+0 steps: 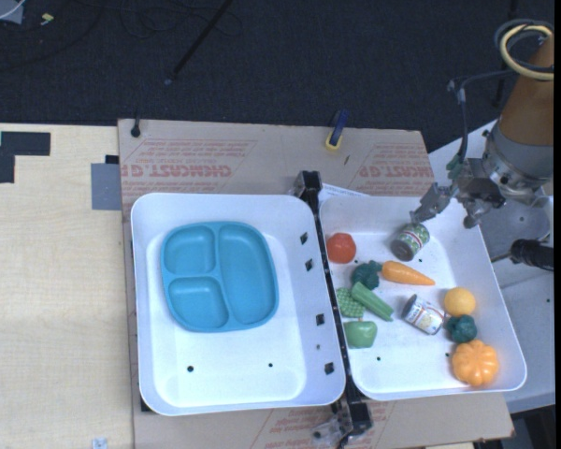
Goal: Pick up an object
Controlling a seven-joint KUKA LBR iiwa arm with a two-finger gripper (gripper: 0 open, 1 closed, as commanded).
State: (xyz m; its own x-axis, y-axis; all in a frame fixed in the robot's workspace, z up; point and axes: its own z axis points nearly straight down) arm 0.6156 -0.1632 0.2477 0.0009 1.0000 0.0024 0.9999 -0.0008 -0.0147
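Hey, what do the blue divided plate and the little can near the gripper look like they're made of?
The blue divided plate looks like moulded plastic: uniform colour, soft sheen, rounded compartments. The little can seems metal or metal-look plastic, with a pale shiny end and a green label; too small to tell.

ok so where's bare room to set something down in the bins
Left bin: bare floor below the blue tray and a strip to its right. Right bin: bare along the near edge, left of the pumpkin, and the far-left corner above the tomato. Its middle is crowded.
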